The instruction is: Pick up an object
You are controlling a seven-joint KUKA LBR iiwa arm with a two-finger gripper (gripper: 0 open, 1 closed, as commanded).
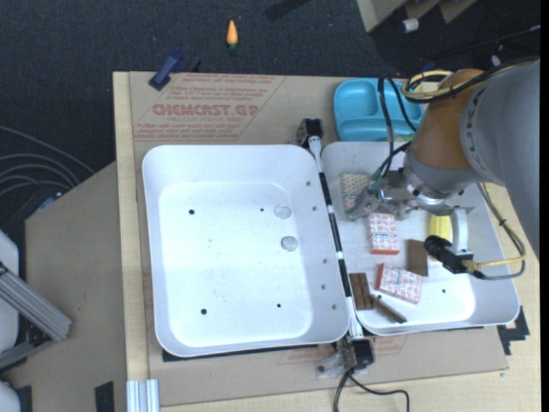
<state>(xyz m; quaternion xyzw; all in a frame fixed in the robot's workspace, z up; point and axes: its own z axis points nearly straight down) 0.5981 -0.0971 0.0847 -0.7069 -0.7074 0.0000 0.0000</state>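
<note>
My gripper (380,196) hangs low over the back left part of the right bin (489,303), under the grey arm with its orange band. Just left of it lies a pale patterned packet (352,187). In front of it sits a red-and-white patterned box (383,233), and a second such box (401,283) lies nearer the front. A brown block (417,257), a dark brown bar (361,290) and a thin brown stick (388,311) lie around them. A yellow item (440,227) shows partly beside the wrist.
The left bin (171,178) holds two small round discs (283,212) (289,244). A light blue tray (367,110) stands behind the right bin. A blue piece (167,69) lies at the bench's back edge, and a small orange thing (232,33) lies on the floor beyond it.
</note>
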